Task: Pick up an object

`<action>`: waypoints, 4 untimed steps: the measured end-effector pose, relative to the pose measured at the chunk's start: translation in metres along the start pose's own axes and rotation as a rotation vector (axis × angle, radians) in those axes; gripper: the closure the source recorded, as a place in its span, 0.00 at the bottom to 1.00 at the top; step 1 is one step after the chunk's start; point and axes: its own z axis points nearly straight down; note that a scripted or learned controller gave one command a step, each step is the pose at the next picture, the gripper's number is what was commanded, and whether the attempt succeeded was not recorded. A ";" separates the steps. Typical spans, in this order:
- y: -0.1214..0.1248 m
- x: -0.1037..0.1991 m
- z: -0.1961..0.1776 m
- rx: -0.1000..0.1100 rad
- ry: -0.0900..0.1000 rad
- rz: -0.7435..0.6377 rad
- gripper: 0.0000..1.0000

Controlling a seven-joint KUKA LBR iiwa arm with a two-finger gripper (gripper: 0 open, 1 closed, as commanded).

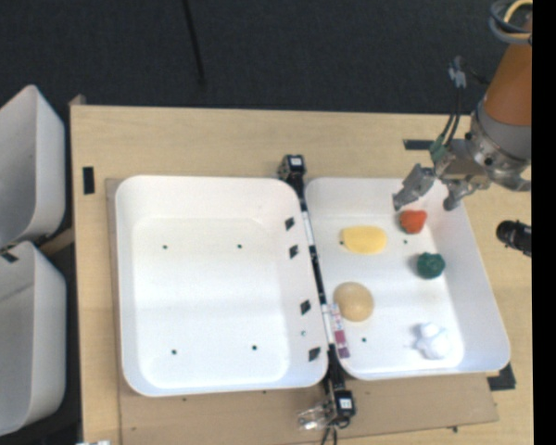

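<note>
The right bin (pixel 463 276) holds several small objects: a red one (pixel 412 220) at the back, a yellow oblong one (pixel 364 239), a dark green one (pixel 430 265), a tan round one (pixel 354 301) and a white one (pixel 433 340) at the front. My gripper (pixel 434 193) hangs over the bin's back right corner, just above the red object. Its two fingers are spread apart with nothing between them.
The left bin (pixel 130 276) lies beside the right one, with a black-clipped divider (pixel 308 258) between them. White containers (pixel 18 165) stand off the bench at the left. Bare wooden bench (pixel 213 142) runs behind both bins.
</note>
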 end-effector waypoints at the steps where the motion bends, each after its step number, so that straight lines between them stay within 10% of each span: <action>1: 0.082 -0.024 -0.106 -0.018 -0.007 -0.004 0.00; 2: 0.033 -0.056 -0.260 -0.020 -0.010 0.003 0.00; 3: 0.093 0.000 -0.160 0.007 0.002 -0.006 0.00; 4: 0.065 -0.081 -0.275 -0.013 -0.010 0.007 0.00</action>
